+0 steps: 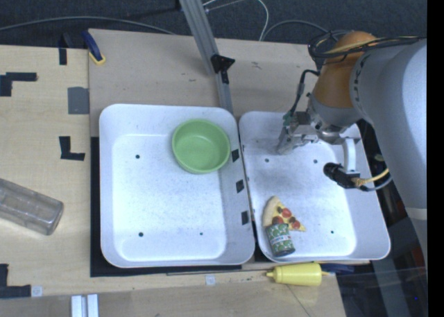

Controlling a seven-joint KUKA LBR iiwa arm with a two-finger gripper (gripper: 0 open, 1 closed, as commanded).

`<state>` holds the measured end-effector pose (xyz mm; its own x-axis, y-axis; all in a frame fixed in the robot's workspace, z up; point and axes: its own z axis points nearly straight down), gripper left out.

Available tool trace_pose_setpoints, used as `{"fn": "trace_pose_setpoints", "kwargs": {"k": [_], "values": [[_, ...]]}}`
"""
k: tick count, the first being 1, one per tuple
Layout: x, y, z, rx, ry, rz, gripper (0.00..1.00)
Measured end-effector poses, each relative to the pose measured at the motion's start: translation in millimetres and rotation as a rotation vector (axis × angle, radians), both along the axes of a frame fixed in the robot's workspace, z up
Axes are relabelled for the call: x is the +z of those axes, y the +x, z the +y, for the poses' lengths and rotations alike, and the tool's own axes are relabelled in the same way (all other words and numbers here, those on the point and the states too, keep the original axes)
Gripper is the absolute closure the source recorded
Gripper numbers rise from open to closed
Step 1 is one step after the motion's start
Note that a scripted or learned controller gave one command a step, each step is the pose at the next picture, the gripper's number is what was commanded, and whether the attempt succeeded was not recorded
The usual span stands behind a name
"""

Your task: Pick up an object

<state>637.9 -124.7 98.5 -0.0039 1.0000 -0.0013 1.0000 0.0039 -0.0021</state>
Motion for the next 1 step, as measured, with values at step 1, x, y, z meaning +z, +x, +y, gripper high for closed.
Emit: {"fn": "trace_pose_setpoints", "kwargs": {"k": [1], "values": [[46.8,-3.4,-6.6,-0.002,0.001,-0.005,1.00]]}}
